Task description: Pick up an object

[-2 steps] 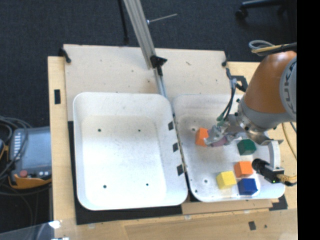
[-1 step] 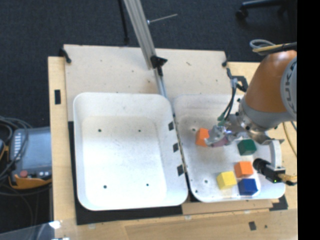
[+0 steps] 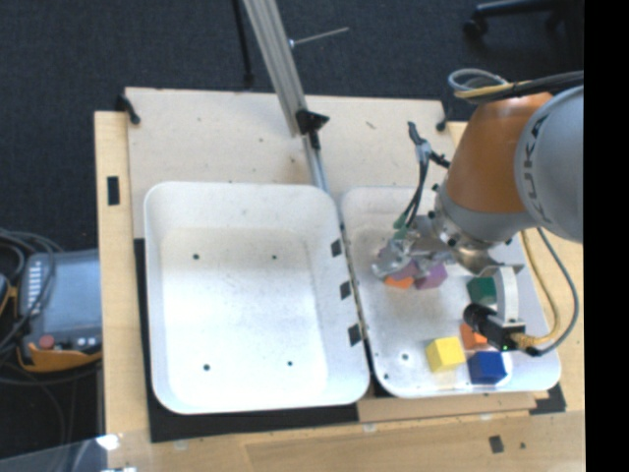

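Note:
My gripper (image 3: 401,260) hangs low over the middle of the right bin (image 3: 393,362), under the grey and orange arm. Just below its tip lie an orange piece (image 3: 398,282) and a purple block (image 3: 430,277), close together and partly hidden by the gripper. A green block (image 3: 482,288) sits to their right. Toward the bin's front right are a yellow cube (image 3: 444,353), a blue cube (image 3: 487,368) and a small orange block (image 3: 474,338).
The left bin (image 3: 246,293) lies beside the right one, divided by their touching rims. A slanted metal rail (image 3: 280,62) rises from the back of the bench. Cables loop along the arm's right side near the right bin's edge.

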Motion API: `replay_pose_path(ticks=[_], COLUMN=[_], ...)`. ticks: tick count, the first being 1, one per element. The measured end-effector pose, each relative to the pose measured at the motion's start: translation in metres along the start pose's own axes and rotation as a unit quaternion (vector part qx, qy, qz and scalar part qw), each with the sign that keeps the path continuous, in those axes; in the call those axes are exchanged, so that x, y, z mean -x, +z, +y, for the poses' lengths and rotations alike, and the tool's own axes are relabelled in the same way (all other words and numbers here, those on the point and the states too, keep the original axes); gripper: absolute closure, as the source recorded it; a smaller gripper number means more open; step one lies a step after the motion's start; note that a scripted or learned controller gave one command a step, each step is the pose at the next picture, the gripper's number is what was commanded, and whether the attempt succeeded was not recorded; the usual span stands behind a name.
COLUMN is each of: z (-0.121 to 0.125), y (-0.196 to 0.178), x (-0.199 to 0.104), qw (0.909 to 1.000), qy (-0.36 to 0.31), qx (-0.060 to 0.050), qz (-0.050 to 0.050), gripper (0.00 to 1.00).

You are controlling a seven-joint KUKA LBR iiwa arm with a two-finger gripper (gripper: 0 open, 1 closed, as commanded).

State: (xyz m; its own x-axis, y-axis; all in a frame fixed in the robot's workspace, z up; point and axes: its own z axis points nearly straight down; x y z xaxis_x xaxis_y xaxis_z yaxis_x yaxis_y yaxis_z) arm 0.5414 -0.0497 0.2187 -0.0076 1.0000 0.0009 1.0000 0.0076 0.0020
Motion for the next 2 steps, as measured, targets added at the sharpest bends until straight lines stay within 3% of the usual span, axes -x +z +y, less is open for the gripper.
replay_pose_path(ticks=[2], z=[0.035], y=[-0.010], x=[-0.093], qw=[1.0000], qy=[0.000], qx=[0.000], qz=[0.000], gripper=[1.00])
